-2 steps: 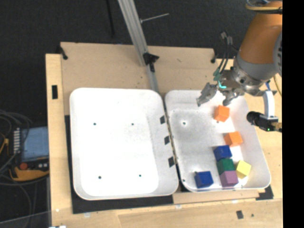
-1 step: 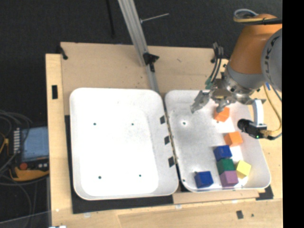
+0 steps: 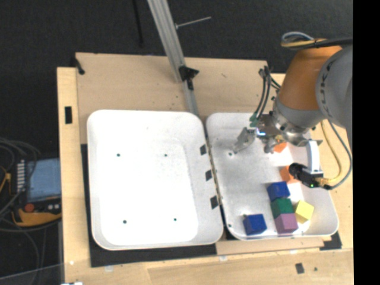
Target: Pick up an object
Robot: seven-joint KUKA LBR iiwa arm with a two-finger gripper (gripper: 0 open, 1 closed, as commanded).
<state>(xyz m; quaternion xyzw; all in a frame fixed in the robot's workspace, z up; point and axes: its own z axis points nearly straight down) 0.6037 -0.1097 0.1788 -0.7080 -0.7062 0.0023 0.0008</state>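
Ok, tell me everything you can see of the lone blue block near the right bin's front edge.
The blue block looks like a small solid cube, matte, evenly coloured. It sits flat on the floor of the right bin, near the front rim, turned slightly askew. Nothing touches it: the purple block lies apart to its right, and the gripper is well behind it.

I see arm (image 3: pixel 309 76) reaching in from right, orange band above wrist, grey link at frame edge. Wrist angled down and left. Gripper (image 3: pixel 242 141) low, tilted left, nothing visible between its tips. Cables loop beside wrist.
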